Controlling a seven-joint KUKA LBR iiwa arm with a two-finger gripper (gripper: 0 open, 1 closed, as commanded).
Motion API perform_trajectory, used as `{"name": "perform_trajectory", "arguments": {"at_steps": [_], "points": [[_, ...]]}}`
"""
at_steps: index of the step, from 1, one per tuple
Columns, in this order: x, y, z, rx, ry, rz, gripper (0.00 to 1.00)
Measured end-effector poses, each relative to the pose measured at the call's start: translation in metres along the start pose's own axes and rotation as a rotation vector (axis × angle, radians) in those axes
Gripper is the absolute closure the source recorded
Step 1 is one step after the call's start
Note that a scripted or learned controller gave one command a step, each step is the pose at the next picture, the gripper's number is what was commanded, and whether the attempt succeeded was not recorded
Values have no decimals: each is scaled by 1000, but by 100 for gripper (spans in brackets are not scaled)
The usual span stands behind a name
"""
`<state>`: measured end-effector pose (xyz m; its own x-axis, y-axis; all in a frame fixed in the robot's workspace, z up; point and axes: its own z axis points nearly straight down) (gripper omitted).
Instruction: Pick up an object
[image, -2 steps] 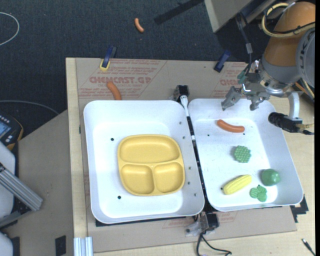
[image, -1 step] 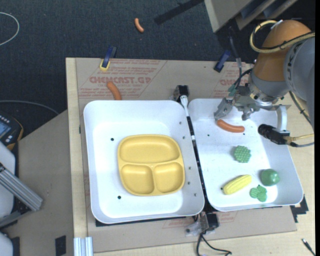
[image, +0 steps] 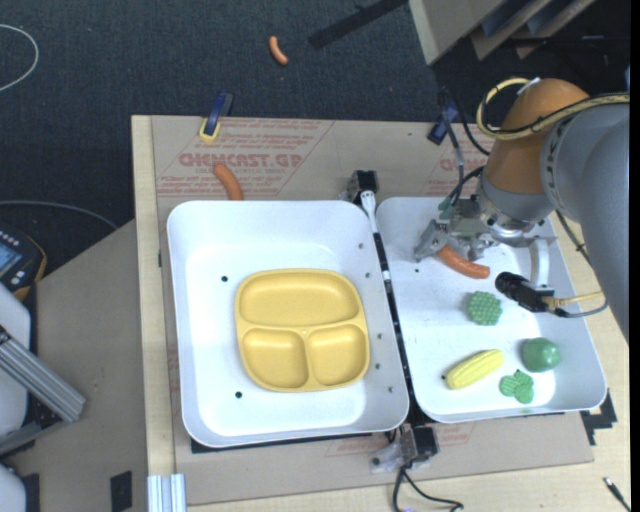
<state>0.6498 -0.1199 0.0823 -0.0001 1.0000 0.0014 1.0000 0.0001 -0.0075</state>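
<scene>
In the right shallow white bin (image: 590, 380), near its back wall, an orange sausage-shaped toy (image: 464, 263) lies with its long axis slanting from upper left to lower right. The metal two-finger gripper (image: 455, 238) stands spread open just over its upper-left end, gripping nothing.
</scene>
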Motion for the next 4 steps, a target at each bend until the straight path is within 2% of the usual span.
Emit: {"name": "perform_trajectory", "arguments": {"at_steps": [1,2,3,4], "points": [[0,0,-3,-5,-1,1,0],[0,1,-14,-8,-1,1,100],[6,-6,-71,-15,-3,0,100],[-3,-5,-133,-17,-4,1,100]]}}
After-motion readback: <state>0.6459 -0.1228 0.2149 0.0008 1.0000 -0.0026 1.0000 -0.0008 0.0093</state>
